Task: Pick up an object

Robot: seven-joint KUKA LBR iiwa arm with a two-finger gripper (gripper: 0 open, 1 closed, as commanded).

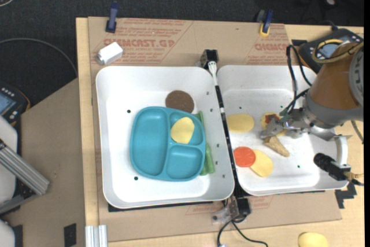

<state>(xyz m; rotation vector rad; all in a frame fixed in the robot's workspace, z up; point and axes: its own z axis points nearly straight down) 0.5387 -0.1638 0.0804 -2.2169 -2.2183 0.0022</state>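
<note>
The grey arm with its orange band (335, 87) reaches into the right bin (254, 81) from the right. My gripper (273, 131) is low in the middle of that bin. It sits right above a tan wedge-shaped piece (278, 147) and beside a small red and yellow item (268, 119). A pale yellow disc (240, 122) lies to the gripper's left. Nearer the front lie a red-orange disc (244, 156) and a yellow oval piece (263, 165). I see nothing lifted off the bin floor.
The left bin (115, 89) holds a teal divided tray (153, 144) with a yellow piece (182, 131) in one compartment. A brown disc (180, 101) lies behind it and a green item (204, 154) pokes out at its right side. The black divider rail (218, 102) separates the bins.
</note>
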